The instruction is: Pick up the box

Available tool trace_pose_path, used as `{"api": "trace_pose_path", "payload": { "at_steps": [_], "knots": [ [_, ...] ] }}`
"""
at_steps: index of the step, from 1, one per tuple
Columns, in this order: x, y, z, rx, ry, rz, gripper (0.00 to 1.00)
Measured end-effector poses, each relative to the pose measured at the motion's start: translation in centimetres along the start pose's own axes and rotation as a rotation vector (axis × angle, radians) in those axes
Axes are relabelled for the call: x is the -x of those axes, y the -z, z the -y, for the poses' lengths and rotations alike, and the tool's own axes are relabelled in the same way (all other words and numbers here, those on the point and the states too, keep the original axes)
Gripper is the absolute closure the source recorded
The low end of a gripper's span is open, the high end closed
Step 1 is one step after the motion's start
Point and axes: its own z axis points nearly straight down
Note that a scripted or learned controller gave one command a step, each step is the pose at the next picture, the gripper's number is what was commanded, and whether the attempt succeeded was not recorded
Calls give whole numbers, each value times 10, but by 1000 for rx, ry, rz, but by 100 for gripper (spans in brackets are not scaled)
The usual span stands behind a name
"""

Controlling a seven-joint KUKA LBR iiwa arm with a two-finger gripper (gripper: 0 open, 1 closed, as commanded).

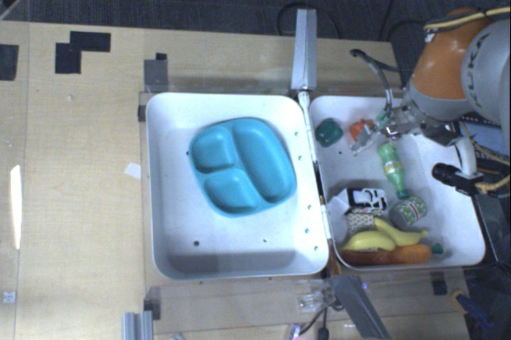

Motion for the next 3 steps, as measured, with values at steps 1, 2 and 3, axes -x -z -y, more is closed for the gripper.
{"api": "trace_pose_path", "payload": {
  "at_steps": [1, 2, 3],
  "knots": [
    [24, -21, 90, -2, -7, 0, 0],
    [-3, 14, 76, -1, 57, -1, 0],
    [-16, -23, 24, -2, 132, -1, 0]
  ]
}}
